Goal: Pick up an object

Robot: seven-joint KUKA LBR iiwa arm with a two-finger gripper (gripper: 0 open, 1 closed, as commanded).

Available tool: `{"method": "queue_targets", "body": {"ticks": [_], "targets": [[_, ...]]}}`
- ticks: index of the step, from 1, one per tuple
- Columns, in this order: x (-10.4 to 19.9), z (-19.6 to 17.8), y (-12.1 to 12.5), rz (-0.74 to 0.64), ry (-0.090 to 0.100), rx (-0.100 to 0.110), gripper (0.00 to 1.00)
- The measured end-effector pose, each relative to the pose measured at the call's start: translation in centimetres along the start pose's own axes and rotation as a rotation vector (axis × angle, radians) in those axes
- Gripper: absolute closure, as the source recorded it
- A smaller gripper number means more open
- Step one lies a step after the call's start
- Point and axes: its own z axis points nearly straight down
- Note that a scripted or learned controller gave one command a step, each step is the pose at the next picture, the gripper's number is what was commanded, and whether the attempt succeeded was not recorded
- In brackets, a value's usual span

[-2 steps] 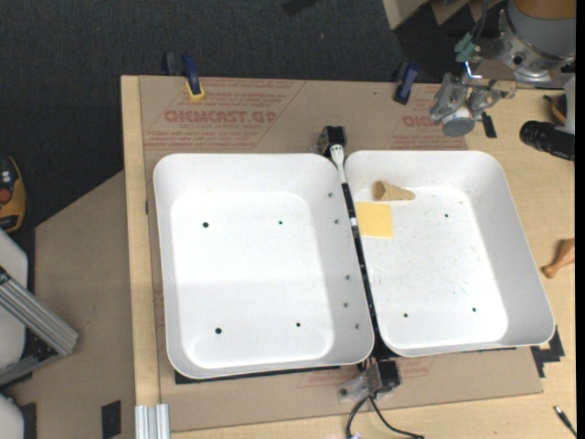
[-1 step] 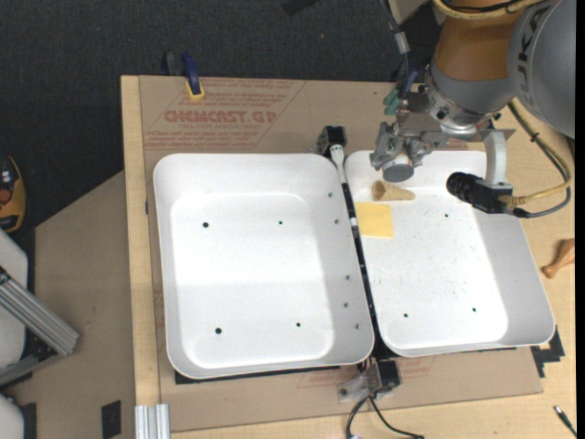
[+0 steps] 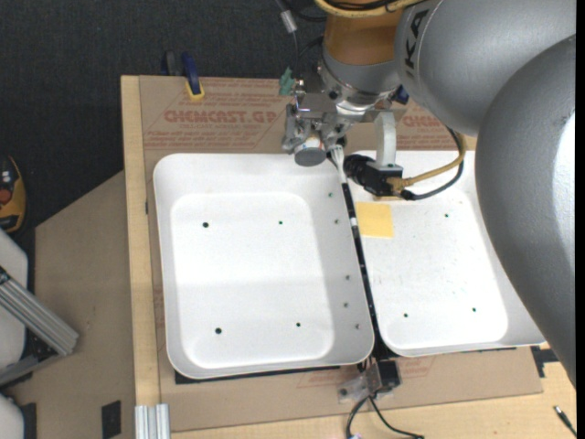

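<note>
A: Where is the tool (image 3: 315, 144) sitting?

B: It is hanging at twelve o'clock, over the far rim of the left bin (image 3: 183, 199), beneath the arm's orange band (image 3: 366, 7). Whether it is gripping anything, I cannot tell.

A: And the object?

B: A flat yellow square (image 3: 375, 219) is lying in the right bin (image 3: 457, 291), at about ten o'clock within it, just beside the dividing rims. Both bins are resting on the tabletop (image 3: 146, 126).
</note>
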Motion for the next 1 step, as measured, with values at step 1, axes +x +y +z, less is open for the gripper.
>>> {"method": "queue_targets", "body": {"ticks": [1], "targets": [[6.93, -6.53, -1.18, 0.005, -0.001, -0.004, 1.0]]}}
